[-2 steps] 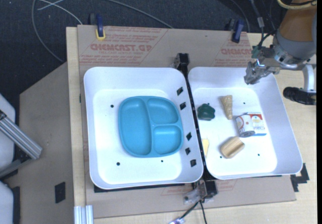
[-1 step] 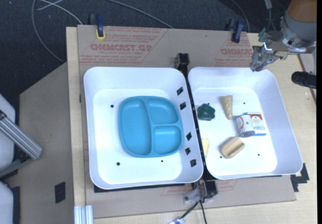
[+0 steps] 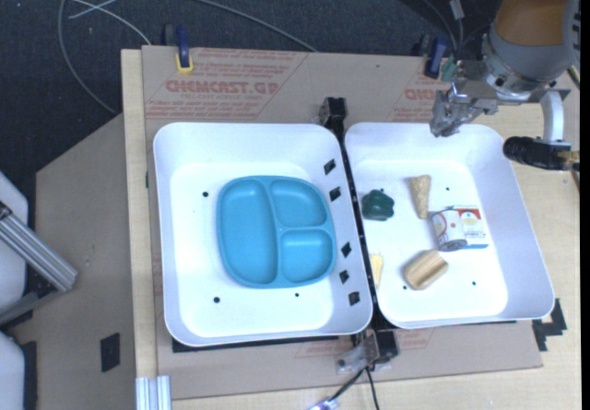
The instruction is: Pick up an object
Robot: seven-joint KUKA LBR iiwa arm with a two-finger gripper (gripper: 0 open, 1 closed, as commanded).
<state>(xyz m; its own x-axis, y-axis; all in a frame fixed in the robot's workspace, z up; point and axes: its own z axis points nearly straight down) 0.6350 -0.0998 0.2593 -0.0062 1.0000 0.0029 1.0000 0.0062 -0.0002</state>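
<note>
Arm's parked with the gripper (image 3: 449, 119) over the right bin's (image 3: 516, 215) far rim, around 11 o'clock of that bin. Honestly can't tell if the claw is released or clenched from up here. If I'm choosing, I go for the can (image 3: 458, 228), lying on its side near bin centre, white and red label, silvery end facing 9 o'clock. I'd drop straight down and close across its round body, staying clear of the cone (image 3: 420, 194) at its 10 o'clock.
</note>
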